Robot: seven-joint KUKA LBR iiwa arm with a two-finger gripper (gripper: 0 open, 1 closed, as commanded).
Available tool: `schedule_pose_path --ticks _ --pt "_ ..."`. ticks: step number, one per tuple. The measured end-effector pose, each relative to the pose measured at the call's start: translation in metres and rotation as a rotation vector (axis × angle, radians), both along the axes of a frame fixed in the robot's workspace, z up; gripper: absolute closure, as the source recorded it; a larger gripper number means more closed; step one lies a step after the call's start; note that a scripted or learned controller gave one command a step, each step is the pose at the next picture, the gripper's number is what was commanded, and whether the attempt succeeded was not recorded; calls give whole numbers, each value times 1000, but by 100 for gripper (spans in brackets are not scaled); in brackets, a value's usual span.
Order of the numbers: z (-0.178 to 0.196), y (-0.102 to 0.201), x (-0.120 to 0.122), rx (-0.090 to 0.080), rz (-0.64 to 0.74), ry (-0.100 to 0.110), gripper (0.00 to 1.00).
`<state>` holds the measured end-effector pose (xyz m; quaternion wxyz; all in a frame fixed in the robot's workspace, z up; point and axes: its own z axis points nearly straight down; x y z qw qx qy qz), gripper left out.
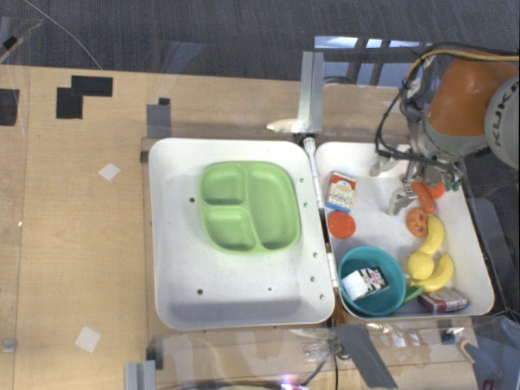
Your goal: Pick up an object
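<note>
My gripper [413, 203] hangs over the far right part of the right bin [479, 287], below the arm's orange band. An orange carrot-like piece [431, 190] lies right at its tip, and whether it is held is unclear. Just below it sits a small round orange item [417, 222]. Yellow bananas [431, 257] lie nearer the front. A small white and red carton [341, 191] and a red disc [341, 225] rest at the bin's left side. A teal bowl [382, 295] holds a white packet [363, 282].
A green divided plate [248, 205] lies in the left bin [175, 283]. A purple box [444, 301] sits at the right bin's front corner. A metal post [312, 92] stands behind the wall between the bins.
</note>
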<state>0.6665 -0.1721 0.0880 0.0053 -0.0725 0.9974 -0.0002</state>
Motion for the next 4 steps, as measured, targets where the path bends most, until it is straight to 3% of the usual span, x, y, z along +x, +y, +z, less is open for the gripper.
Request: schedule_pose_path --ticks 1,2,3,4 --pt "0 16 -23 1 -68 -1 0" --pt "0 13 -27 1 -76 -1 0" --pt "16 14 -23 -1 -72 -17 100" --pt "185 11 5 -6 42 -18 100"
